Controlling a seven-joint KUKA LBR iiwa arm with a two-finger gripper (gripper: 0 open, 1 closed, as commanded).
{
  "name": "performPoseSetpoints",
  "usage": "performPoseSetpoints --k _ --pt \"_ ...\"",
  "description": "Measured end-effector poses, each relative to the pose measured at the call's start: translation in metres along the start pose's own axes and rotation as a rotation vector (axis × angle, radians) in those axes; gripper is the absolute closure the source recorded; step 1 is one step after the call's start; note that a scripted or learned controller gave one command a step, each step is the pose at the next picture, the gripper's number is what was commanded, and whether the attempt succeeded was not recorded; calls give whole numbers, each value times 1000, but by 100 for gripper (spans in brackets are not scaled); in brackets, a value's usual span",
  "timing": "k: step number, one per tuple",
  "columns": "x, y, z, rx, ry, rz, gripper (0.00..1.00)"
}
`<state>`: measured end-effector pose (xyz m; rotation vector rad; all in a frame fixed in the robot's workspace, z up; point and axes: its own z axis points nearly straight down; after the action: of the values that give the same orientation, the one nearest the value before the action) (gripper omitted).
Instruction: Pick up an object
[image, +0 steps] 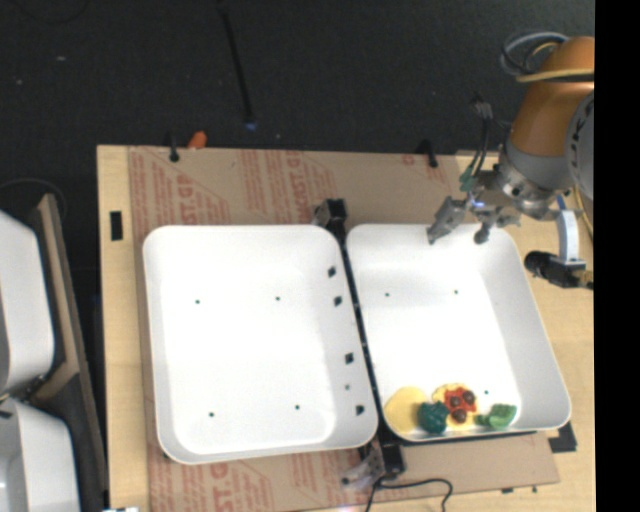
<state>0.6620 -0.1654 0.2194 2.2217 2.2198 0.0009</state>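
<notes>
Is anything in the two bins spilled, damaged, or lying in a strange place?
Nothing looks spilled or damaged. The small objects all sit crowded in the near corner of the right bin, far from the gripper, which hangs above that bin's far edge with its jaws open.

White bins (250, 335), yellow disc (405, 407), teal lump (432, 418), red piece (460, 400), green block (499, 414), orange arm band (555, 105)
</notes>
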Motion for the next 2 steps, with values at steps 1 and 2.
performPoseSetpoints --k 1,2 --pt "2 -81 20 1 0 1 0" --pt "2 -157 94 8 1 2 0"
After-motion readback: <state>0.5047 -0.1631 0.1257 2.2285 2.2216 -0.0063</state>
